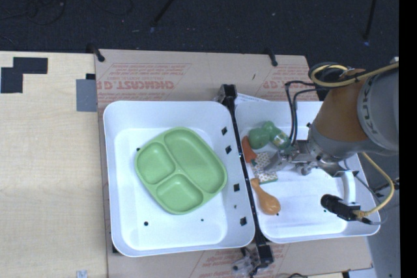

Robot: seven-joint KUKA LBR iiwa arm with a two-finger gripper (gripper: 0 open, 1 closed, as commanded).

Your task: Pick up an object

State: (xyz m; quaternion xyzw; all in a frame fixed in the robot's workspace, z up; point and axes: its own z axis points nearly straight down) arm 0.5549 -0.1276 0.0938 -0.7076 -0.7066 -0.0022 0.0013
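The left bin (pixel 124 140) holds one green plate (pixel 180 170) with three compartments, lying near the bin's middle and tilted toward its near right corner. The right bin (pixel 306 221), touching the left one along a black divider, carries several small things by its left wall: an orange piece (pixel 248 148) against that wall, a green toy (pixel 262 135) toward the far edge, a patterned scrap (pixel 264 166) beside them, and an orange-tan spoon-like toy (pixel 266 198) nearer the front. The pincer (pixel 287 158) sits low over the bin's middle, just beside the scrap; whether it is spread or pressed together I cannot tell.
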